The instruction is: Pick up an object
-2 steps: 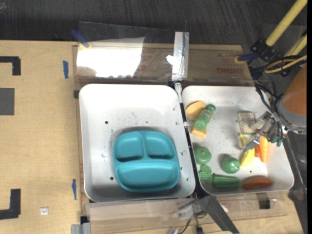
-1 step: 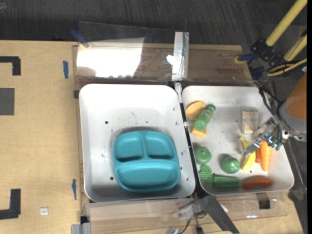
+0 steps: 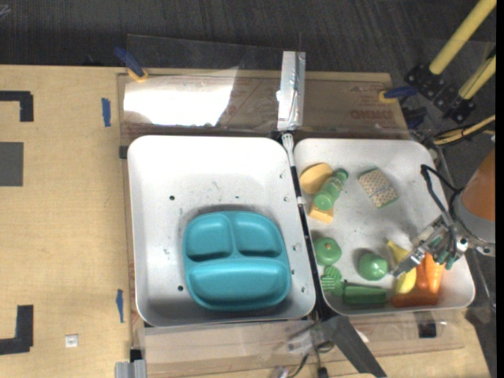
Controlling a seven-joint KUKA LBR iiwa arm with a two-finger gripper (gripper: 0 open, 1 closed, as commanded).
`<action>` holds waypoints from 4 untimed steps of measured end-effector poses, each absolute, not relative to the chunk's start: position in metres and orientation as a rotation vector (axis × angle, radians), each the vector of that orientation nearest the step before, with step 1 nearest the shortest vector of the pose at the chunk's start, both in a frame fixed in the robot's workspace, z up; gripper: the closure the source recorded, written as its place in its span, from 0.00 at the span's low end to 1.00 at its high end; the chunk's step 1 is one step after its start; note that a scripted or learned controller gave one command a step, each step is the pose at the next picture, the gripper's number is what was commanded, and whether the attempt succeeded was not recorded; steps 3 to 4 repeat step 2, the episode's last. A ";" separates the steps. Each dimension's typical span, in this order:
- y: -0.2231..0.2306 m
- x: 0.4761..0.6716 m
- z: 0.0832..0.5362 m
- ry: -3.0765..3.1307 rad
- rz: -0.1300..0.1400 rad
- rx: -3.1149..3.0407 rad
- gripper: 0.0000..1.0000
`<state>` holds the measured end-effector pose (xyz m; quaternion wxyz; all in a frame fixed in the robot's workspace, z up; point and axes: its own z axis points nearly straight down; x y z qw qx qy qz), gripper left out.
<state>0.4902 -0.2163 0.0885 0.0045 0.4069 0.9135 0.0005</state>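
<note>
Gripper [image 3: 431,246] sits low in the right bin's [image 3: 409,157] near corner, w/ fingers I can't tell open or shut, over the carrot [image 3: 429,278] beside a yellow piece [image 3: 405,282]; best to center on one item before closing.

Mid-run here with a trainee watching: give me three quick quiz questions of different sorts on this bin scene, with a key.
1. True or false: the teal divided tray lies in the right bin.
2. Which is nearest the gripper? A) green bottle B) orange carrot C) patterned sponge
3. Fill in: the arm enters from the view's ____.

Key: 1 false, it lies in the left bin; 2 B; 3 right.
</note>
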 end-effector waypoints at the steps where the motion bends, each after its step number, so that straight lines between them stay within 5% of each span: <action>1: -0.223 0.483 0.089 2.960 0.002 1.022 0.00; 2: -0.223 0.486 0.101 2.952 0.003 1.018 1.00; 4: -0.223 0.486 0.101 2.952 0.003 1.018 1.00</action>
